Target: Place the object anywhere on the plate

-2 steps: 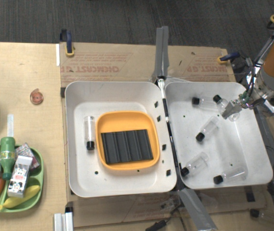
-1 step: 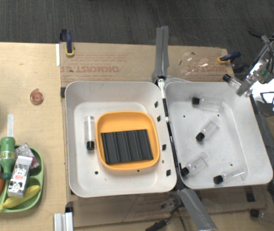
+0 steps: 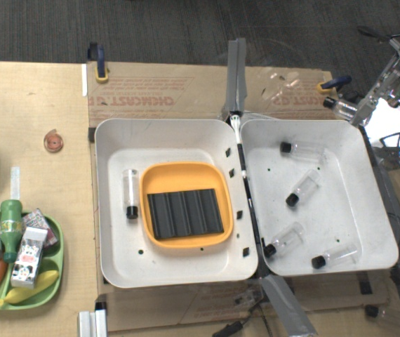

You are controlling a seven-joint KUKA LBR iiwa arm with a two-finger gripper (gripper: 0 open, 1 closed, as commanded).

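I am looking at the yellow plate (image 3: 186, 206) bearing just a dark ribbed block; vials (image 3: 302, 188) are waiting; my grip state I cannot tell.

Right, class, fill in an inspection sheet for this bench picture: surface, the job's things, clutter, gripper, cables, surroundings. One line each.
Surface: two white bins side by side, left bin and right bin, on brown cardboard.
Job's things: orange plate in the left bin with a dark ridged slab on it; one clear vial lies beside the plate, off it; four more vials lie scattered in the right bin.
Clutter: green tray of toy food at far left, outside the bins.
Gripper: at top right, above the right bin's far corner; too small to judge.
Cables: loose wires at top right.
Surroundings: grey carpet behind the bench.
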